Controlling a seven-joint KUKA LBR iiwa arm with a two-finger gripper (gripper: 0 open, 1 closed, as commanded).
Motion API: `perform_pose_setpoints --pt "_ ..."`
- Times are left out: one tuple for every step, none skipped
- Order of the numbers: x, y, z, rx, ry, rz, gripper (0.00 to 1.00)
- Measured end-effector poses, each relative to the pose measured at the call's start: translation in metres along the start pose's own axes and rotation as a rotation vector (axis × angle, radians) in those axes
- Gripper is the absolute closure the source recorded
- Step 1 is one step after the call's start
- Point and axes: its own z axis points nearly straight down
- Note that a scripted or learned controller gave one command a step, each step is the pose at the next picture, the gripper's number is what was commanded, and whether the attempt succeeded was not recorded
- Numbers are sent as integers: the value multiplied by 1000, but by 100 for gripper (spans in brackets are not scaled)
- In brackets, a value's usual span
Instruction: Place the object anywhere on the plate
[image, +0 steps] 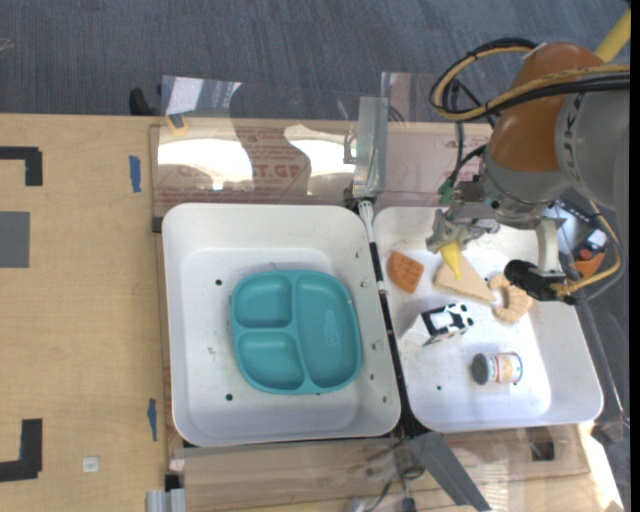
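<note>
A teal divided plate (297, 331) lies in the left white bin (190, 250). In the right bin (560, 390), my gripper (455, 230) hangs low at the back, right over the upper end of a yellow wedge (453, 260). The wedge leans on a tan slice (467, 288). An orange waffle-like piece (405, 271) lies just left of the wedge. Whether the wedge is gripped is hidden by the wrist.
Also in the right bin are a tan croissant-like piece (514, 301), a black-and-white toy (447, 321) and a small can (497, 368) on its side. A metal divider (368, 160) rises between the bins at the back. Cables loop over the arm.
</note>
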Motion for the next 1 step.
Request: perform_pose_setpoints --pt "70 -52 -9 1 4 -4 100"
